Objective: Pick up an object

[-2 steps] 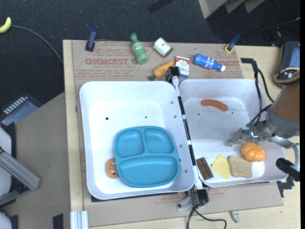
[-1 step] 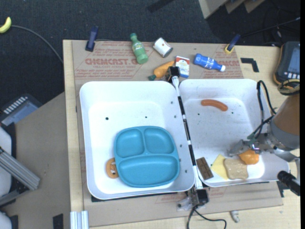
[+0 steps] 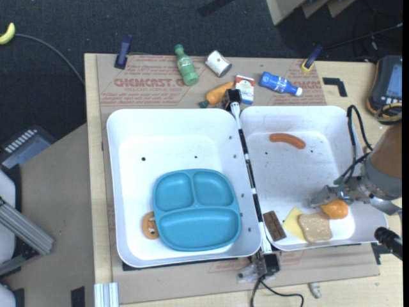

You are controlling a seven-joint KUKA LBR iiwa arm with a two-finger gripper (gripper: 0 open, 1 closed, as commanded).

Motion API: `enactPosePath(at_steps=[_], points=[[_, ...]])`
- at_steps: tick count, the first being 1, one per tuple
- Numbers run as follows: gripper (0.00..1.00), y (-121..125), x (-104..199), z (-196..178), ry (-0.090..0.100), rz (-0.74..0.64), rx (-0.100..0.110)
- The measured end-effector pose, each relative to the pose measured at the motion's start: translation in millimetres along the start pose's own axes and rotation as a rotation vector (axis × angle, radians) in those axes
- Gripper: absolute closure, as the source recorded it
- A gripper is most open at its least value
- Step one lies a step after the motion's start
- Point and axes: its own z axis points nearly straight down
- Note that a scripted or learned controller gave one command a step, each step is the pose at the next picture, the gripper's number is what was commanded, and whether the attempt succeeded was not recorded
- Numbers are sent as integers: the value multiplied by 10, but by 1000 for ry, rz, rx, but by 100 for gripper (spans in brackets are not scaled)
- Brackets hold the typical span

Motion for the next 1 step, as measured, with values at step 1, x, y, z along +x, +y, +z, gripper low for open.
enactPosePath(at_steps=[1], points=[[100,175,1011,89,2,-4,-1]])
